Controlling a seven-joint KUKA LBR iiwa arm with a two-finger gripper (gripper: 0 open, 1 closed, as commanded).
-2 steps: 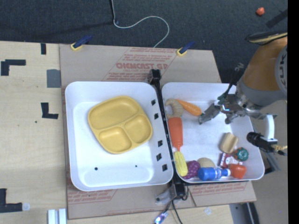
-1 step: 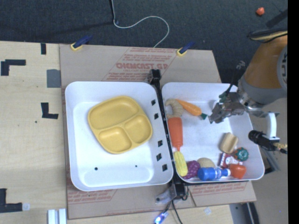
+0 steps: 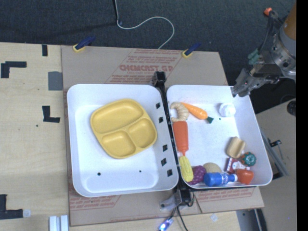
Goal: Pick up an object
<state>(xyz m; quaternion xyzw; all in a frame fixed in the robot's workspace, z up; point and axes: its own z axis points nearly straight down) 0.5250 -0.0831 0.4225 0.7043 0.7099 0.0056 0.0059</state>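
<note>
one blue bottle [image 3: 217, 179], two carrots [image 3: 181, 135]

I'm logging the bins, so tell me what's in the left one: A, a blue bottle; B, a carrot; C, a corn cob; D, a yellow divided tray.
D: the yellow tray lies alone in the left bin, while the bottle, carrot and corn sit in the right bin.

Red printed lettering on the cardboard sheet [image 3: 144, 64] behind the two bins, upside down from this camera, its large line possibly reading "CHEMCAST", smaller red lines around it too blurred to read, more faint red print on the cardboard's front edge, unreadable
</note>
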